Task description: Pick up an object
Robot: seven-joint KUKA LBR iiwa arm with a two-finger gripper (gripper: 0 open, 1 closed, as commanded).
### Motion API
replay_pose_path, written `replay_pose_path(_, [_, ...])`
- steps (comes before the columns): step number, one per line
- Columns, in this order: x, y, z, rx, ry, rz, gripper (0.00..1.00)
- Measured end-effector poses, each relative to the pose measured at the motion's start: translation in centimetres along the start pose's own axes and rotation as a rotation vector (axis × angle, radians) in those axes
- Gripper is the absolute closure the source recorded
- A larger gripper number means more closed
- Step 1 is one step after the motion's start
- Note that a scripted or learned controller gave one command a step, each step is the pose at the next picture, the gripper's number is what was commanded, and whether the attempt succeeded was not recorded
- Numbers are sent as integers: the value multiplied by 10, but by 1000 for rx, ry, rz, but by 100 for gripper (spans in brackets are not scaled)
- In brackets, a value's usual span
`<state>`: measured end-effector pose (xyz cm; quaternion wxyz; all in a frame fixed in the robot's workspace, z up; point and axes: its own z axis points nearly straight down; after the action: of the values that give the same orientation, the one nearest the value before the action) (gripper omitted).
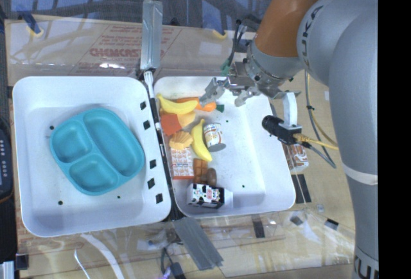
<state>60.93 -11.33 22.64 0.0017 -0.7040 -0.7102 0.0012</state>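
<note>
In the camera view the gripper (226, 92) hangs low over the far end of the right bin (257, 162), fingers spread apart and holding nothing. The nearest pickable things, a carrot (207, 105) and a banana (174, 104) lying crosswise, sit just left of it.

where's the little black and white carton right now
In the camera view, the black and white carton sits at the near edge of the right bin, just below the brown toy piece and the banana.

One fixed camera looks down at a slant on both bins (26, 143) from above.
</note>
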Motion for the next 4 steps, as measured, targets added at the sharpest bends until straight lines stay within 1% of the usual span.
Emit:
replay_pose_path(1, [-25, 4, 135, -2, -1, -97, 0])
replay_pose_path(2, [-25, 5, 124, -2, -2, -100, 100])
replay_pose_path(3, [-25, 4, 124, -2, -2, -100, 0])
replay_pose_path(4, [-6, -43, 133, -6, -1, -175, 0])
